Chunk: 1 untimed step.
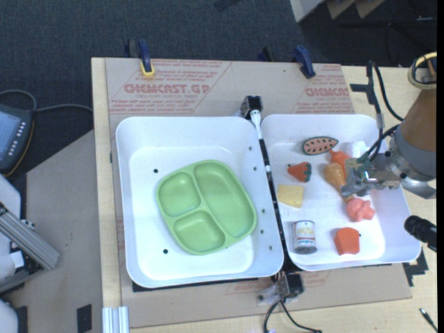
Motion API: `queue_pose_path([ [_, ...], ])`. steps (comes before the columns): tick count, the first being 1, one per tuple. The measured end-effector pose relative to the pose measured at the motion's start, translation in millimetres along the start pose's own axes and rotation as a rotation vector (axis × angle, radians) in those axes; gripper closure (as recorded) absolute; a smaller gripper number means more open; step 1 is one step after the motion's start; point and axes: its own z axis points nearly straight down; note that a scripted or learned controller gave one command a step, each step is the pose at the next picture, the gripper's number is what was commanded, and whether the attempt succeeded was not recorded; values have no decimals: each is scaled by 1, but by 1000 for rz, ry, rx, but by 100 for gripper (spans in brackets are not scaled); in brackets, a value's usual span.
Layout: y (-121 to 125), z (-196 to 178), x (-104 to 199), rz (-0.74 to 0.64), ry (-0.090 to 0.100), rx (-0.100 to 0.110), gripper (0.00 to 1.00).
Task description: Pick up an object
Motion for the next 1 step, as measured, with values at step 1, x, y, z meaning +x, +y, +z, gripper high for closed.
queue_pose_path([
  [1,33,4,55,-6,2,3,100],
])
